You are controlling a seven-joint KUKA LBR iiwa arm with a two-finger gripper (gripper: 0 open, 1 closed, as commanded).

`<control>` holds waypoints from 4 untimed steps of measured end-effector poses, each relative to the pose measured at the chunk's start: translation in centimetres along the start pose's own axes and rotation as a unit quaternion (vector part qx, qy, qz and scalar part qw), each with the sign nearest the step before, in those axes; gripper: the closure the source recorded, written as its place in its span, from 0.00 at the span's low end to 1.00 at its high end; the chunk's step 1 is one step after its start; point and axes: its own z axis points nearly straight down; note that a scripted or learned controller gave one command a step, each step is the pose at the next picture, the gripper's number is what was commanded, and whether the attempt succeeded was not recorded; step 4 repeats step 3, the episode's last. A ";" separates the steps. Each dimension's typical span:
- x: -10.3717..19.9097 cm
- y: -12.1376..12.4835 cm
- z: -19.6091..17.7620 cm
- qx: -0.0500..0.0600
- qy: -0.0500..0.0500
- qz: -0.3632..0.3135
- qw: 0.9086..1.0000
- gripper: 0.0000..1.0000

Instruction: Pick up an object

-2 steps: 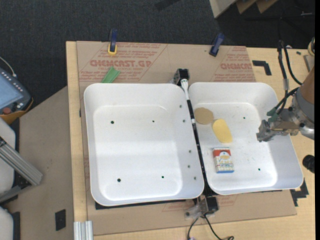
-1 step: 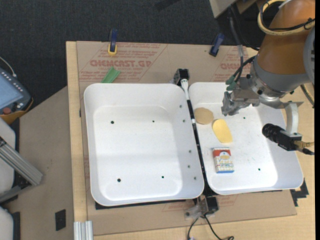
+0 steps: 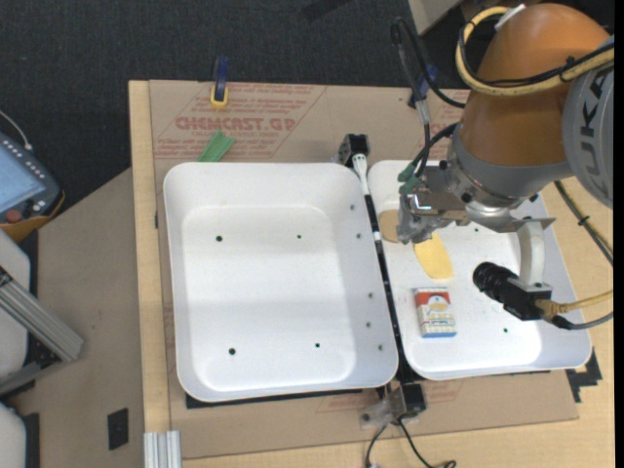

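White left bin point(image 3: 195, 261) on the surface. Right bin point(image 3: 468, 359): end effector point(image 3: 414, 227) low at its left side, finger state cannot be told; yellow object point(image 3: 434, 259) just beside it, small box point(image 3: 436, 313) nearer the front edge.

A desk point(image 3: 244, 115) topped with brown cardboard printed in faded red lettering stands on a dark carpeted floor point(image 3: 146, 18). At twelve o'clock on the board's far edge sits a yellow and blue clamp point(image 3: 219, 84), with a green strip point(image 3: 215, 147) just below it. At nine o'clock, a blue-lit screen point(image 3: 15, 178) glows; at seven o'clock, a grey metal rail point(image 3: 39, 315) slants off the frame. Light falls evenly.
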 end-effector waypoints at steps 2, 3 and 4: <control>6.3 -0.2 -3.2 0.001 -0.001 0.002 1.000 1.00; 4.5 -3.2 -8.9 -0.004 -0.001 0.004 1.000 1.00; 4.5 -3.2 -8.9 -0.004 -0.001 0.004 1.000 1.00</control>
